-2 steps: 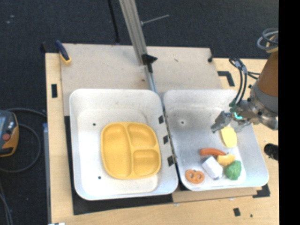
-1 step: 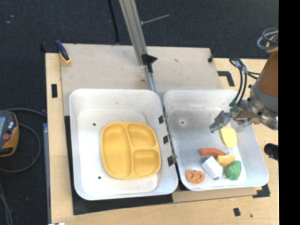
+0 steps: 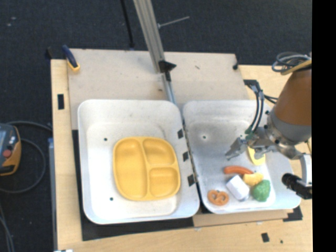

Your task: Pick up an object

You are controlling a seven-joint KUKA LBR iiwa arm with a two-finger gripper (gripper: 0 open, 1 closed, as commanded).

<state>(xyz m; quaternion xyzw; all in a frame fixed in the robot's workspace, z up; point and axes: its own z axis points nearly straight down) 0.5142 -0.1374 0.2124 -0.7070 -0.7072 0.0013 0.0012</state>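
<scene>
Gripper (image 3: 245, 145) low over right bin (image 3: 210, 119), right of frame centre; whether pinched or spread, cannot tell. Toy pile sits just below it, toward lower right: carrot (image 3: 237, 169) nearest, long axis left-right, then white block (image 3: 237, 187), broccoli (image 3: 261, 190), pretzel (image 3: 218, 197).

Evenly, brightly lit from overhead; white bins (image 3: 131, 109) nearly blown out, soft shadows, slight blur throughout, dark floor toward 12 o'clock.
</scene>
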